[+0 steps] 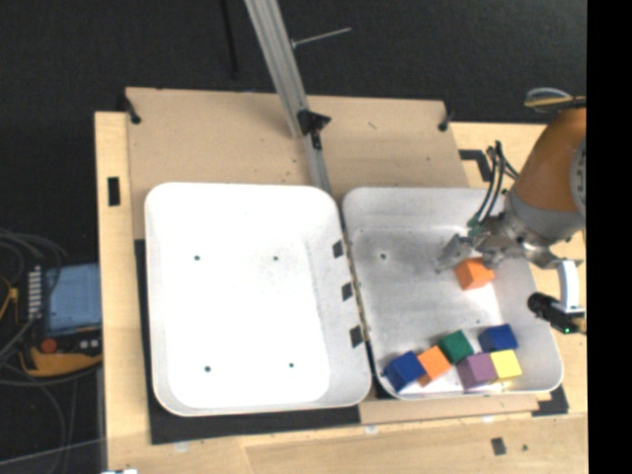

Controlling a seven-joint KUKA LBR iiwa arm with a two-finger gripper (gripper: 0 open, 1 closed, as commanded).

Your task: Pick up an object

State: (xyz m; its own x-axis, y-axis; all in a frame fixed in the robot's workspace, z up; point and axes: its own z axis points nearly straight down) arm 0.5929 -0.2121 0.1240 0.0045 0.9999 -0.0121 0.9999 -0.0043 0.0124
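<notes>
The gripper (pixel 476 255) hangs over the upper right part of the right bin (pixel 395 225). An orange block (pixel 475 275) sits directly under its tip, touching it or very close to it. The view does not settle whether the block is held or resting on the bin floor. Along the bin's front edge lie several more blocks: blue (pixel 403 369), orange (pixel 434 362), green (pixel 455 346), purple (pixel 477 370), yellow (pixel 507 364) and a second blue one (pixel 498 339).
The left bin (pixel 242 294) lies beside the right one, divided from it by a ridge with small black clips. A slanted metal pole (pixel 286 77) rises behind the bins. The arm's orange band (pixel 548 161) is at the right edge.
</notes>
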